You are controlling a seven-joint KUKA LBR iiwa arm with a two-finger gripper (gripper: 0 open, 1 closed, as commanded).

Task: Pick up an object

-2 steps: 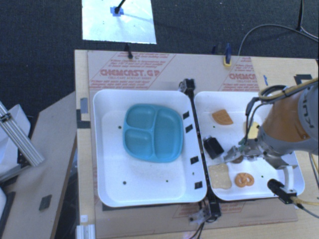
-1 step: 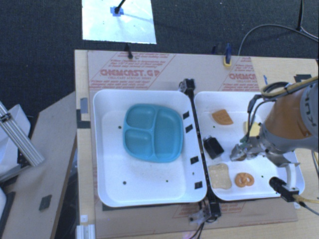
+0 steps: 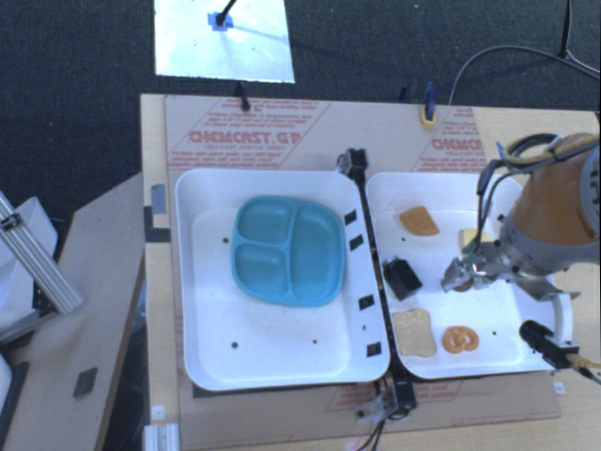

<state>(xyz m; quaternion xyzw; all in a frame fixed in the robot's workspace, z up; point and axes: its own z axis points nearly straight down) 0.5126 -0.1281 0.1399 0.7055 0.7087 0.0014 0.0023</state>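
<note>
In the right bin (image 3: 488,188) lie an orange wedge-shaped piece (image 3: 419,221), a small black block (image 3: 403,277), a pale beige slab (image 3: 414,333), an orange pretzel-shaped piece (image 3: 460,339) and a yellow bit (image 3: 468,240) half hidden by the arm. My gripper (image 3: 457,277) hangs low over the middle of this bin, just right of the black block and above the pretzel piece. I see nothing between its fingertips.
The left bin (image 3: 211,336) holds a blue divided plate (image 3: 287,251). A black hinged divider (image 3: 368,252) runs between the two bins. The arm's orange band and grey wrist (image 3: 554,216) cover the right bin's right side. Cables arc above it.
</note>
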